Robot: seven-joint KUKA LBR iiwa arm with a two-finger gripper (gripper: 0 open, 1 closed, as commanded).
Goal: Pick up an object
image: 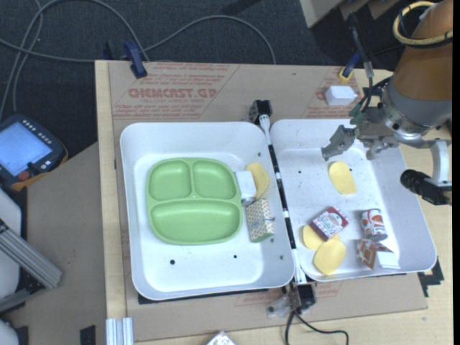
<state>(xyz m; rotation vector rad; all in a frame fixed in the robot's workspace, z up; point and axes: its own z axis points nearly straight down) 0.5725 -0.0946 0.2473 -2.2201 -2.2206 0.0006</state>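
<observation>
Reaching in from the right, the arm (424,77) was cut off by the frame edge, so only its orange band & grey wrist showed, w/ the hand (345,141) hanging over the upper part of the right bin (413,192). The fingers were dark & small against the white floor; they looked spread apart w/ nothing between them, tips just above a yellow chip-shaped piece (343,177), contact hard to judge. Lower in that bin sat a red-and-white packet (329,223) partly covering another yellow piece (311,237), w/ a third yellow piece (330,256) just below; to the right, a small red-and-white can (372,223) & a crumpled wrapper (371,252), labels too blurred to read. The bin's upper-left floor & right strip were bare, leaving room near the walls. In the left bin (136,192) a green divided tray (194,200) took the middle; squeezed betw. it & the shared wall were a yellow piece (260,178) partly hidden by a white block (246,185), & a patterned pouch (259,219). The counter (180,85) showed printed lettering, a blue clip (134,58) at the far edge, & a small white box (341,94) near the arm.
</observation>
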